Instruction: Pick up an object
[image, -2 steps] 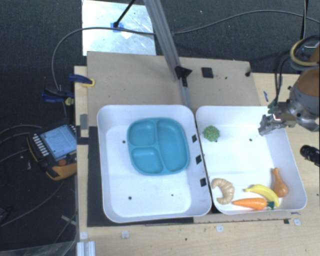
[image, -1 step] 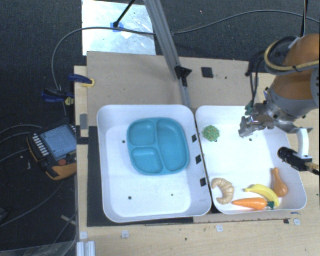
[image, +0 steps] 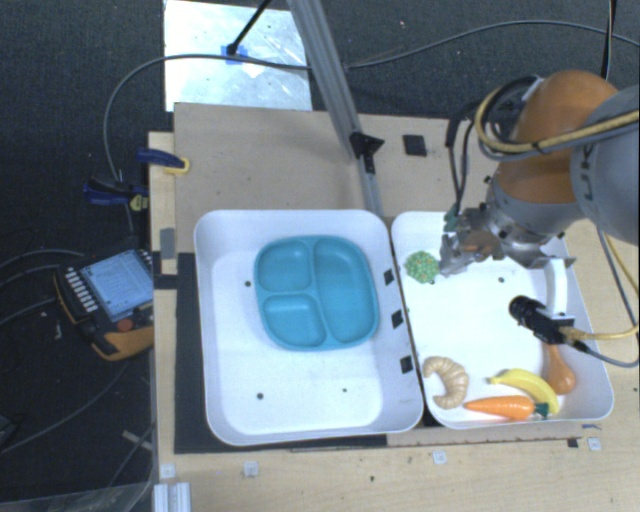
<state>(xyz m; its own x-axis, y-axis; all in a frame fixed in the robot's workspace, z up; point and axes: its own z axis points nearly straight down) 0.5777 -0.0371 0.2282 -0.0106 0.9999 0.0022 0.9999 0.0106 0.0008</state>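
Grey arm with an orange band (image: 548, 115) reached in from the right over the far part of the right-hand shallow white bin (image: 470, 325). Its two-finger gripper (image: 456, 254) sat low at that bin's far-left area, just beside a small green broccoli-shaped toy (image: 421, 267), on the toy's right. Contact between them was not resolvable, and nothing was visibly held. Could not tell whether the gripper was open or closed: its tip was too small and dark against the wrist body.

The broccoli lay on the bin floor close to the left wall, well apart from the other items. Those were bunched along the near edge of the same bin:
- tan curved croissant-shaped toy (image: 446, 381), near-left
- yellow plastic banana (image: 523, 382), right of the croissant
- orange plastic carrot (image: 500, 407), lying flat just nearer than the banana and touching or nearly touching it
- brownish-orange oblong piece (image: 561, 372) at the near-right, type unclear

The left-hand white bin (image: 300, 390) held one light-blue three-compartment plastic plate (image: 318, 292), toward the far side, nothing in its compartments. Both bins stood side by side on a tan board bench (image: 260, 160), walls touching in the middle.
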